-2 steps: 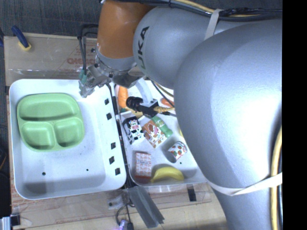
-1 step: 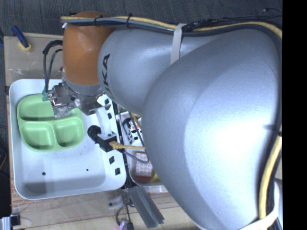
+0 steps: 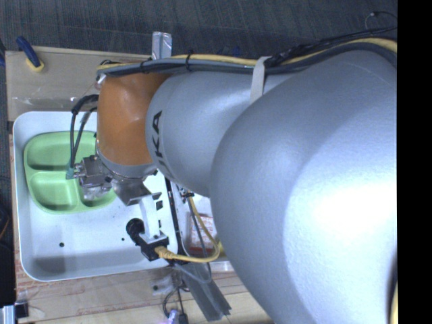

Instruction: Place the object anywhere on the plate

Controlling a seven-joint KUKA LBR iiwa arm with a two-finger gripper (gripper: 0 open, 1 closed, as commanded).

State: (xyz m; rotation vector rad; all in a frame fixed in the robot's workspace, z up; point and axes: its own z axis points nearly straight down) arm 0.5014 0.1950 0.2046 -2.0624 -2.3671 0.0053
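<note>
A light green plate (image 3: pixel 48 171) with two compartments lies in the left part of the left white bin (image 3: pixel 81 255). My gripper (image 3: pixel 91 183) hangs over the plate's right edge, under the orange band (image 3: pixel 125 120) of the wrist. Its metal body and cables cover that edge of the plate. The large grey arm hides whatever lies beneath and to the right of it.
The arm covers nearly all of the right bin; a sliver (image 3: pixel 201 231) shows by a yellow cable (image 3: pixel 192 254). A small dark speck (image 3: pixel 62 244) sits on the left bin's floor. A blue and yellow tool (image 3: pixel 28 52) lies on the bench at the top left.
</note>
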